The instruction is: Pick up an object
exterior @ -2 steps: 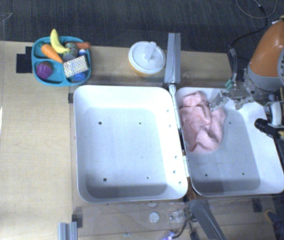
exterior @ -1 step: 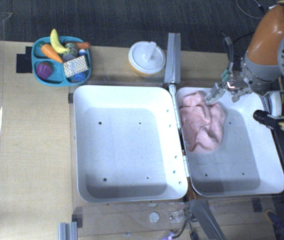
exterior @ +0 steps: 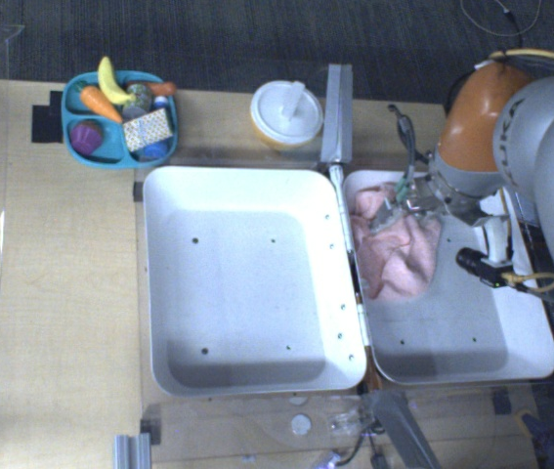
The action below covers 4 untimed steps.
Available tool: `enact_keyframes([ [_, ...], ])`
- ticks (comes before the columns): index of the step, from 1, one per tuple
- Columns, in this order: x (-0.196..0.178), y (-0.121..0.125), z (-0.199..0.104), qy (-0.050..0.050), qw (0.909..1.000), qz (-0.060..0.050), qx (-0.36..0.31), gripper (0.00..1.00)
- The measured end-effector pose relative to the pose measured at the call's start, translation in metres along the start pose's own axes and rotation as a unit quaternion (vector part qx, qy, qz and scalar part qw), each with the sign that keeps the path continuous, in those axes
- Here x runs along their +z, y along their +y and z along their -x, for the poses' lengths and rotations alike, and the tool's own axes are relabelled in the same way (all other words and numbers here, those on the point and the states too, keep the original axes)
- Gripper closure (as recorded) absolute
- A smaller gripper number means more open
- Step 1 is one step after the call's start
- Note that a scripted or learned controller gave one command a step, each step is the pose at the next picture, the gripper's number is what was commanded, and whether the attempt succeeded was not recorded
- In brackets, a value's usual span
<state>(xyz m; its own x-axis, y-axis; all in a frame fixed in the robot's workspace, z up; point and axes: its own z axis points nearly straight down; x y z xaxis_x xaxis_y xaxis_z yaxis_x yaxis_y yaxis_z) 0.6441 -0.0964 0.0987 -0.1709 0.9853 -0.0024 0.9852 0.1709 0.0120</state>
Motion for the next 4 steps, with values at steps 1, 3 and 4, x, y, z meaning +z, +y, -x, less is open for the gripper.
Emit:
enact_keyframes([
  [1, -0.021, -0.009, 0.007, 0.0, 0.9956, -0.002, 0.093, 0.0],
  [3, 0.006, -0.036, -0.004, -0.001, 0.9992, 0.003, 0.041, 0.0],
  [4, -0.008, -0.032, -0.005, -0.001, 0.9992, 0.008, 0.04, 1.0],
])
